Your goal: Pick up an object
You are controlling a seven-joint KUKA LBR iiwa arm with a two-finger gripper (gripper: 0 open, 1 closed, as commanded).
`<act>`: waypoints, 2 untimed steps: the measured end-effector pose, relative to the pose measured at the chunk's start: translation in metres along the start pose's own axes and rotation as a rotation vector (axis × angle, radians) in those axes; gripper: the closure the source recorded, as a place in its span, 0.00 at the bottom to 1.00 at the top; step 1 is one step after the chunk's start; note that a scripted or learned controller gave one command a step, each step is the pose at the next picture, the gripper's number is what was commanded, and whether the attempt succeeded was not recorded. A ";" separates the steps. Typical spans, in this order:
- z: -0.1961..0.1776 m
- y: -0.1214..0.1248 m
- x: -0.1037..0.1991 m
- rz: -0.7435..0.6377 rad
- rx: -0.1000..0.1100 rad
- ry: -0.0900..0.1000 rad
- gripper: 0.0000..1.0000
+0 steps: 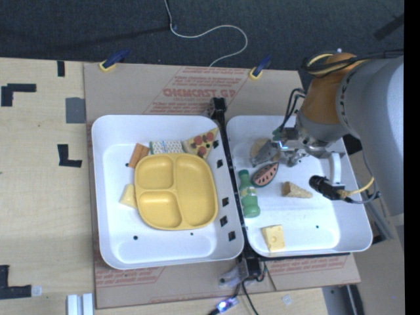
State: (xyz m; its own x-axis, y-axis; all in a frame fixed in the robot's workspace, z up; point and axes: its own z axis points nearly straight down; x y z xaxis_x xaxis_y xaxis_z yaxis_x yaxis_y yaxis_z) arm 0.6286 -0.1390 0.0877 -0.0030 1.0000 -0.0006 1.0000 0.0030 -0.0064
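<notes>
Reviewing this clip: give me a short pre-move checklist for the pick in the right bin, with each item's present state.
1. Gripper is over the right bin: ok.
2. Watermelon slice toy lies just below the gripper: ok.
3. An object is seen between the fingers: cannot tell.
4. Green bottle crowds the slice, by the bin's left wall: not ok.
5. Cheese wedge and yellow block lie apart from the slice: ok.
</notes>
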 end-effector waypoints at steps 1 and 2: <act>-0.013 0.001 0.001 0.000 -0.004 0.001 1.00; -0.066 0.003 -0.008 0.001 -0.010 0.000 1.00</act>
State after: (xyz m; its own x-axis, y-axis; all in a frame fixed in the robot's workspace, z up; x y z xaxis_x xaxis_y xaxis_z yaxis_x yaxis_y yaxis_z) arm 0.6318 -0.1474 0.1538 -0.0017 1.0000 -0.0007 1.0000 0.0017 0.0035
